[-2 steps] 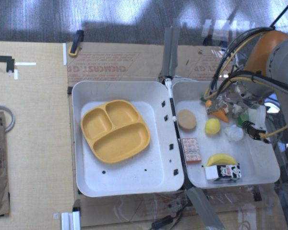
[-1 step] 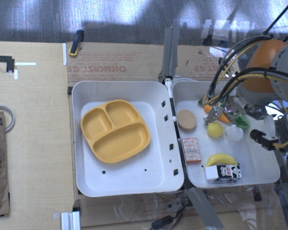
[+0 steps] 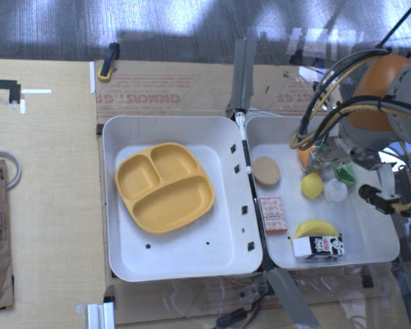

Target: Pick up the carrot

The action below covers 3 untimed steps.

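1. The gripper (image 3: 323, 162) hangs low over the far part of the right bin (image 3: 370, 252), under the arm's orange band (image 3: 383, 91) and a tangle of cables; whether it is wide or narrow cannot be told.
2. The carrot (image 3: 304, 155) shows as a small orange sliver just to the left of the gripper, mostly hidden by cables.
3. A yellow lemon (image 3: 312, 186) lies just in front of the gripper.
4. A tan round disc (image 3: 266, 171) sits further left of it.
5. A banana (image 3: 316, 228) and a black-and-white carton (image 3: 320, 246) lie well nearer the camera.
6. The yellow divided plate (image 3: 165, 186) rests in the left bin (image 3: 123, 252), well apart.
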Motion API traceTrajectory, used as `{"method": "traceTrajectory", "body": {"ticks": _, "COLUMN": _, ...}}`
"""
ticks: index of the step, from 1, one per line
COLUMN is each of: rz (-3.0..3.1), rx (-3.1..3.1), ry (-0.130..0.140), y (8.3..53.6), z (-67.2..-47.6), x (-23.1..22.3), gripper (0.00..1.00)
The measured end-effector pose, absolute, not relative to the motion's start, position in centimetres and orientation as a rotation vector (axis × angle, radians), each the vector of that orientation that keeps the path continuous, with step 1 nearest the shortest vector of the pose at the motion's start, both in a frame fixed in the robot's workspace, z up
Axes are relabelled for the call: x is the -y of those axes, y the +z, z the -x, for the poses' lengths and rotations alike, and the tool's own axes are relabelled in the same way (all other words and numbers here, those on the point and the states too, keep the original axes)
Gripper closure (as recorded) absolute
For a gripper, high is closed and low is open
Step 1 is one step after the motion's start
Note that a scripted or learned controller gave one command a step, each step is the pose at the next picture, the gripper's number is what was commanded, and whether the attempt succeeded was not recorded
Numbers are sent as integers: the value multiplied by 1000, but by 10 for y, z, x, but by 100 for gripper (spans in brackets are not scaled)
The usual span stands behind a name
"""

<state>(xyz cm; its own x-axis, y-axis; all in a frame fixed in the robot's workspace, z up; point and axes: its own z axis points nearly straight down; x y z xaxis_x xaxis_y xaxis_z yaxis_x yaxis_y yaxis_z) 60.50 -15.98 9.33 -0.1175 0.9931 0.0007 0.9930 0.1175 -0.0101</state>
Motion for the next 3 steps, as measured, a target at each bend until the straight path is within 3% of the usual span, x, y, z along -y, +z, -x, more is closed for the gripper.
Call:
{"method": "traceTrajectory", "body": {"ticks": 1, "rz": 2083, "rx": 2343, "ry": 11, "y": 93, "z": -605, "x": 160, "gripper": 0}}
{"method": "traceTrajectory", "body": {"ticks": 2, "rz": 2080, "rx": 2340, "ry": 16, "y": 98, "z": -605, "x": 161, "gripper": 100}}
{"method": "traceTrajectory", "body": {"ticks": 3, "rz": 2149, "rx": 2231, "ry": 38, "y": 85, "z": -634, "x": 211, "gripper": 100}}
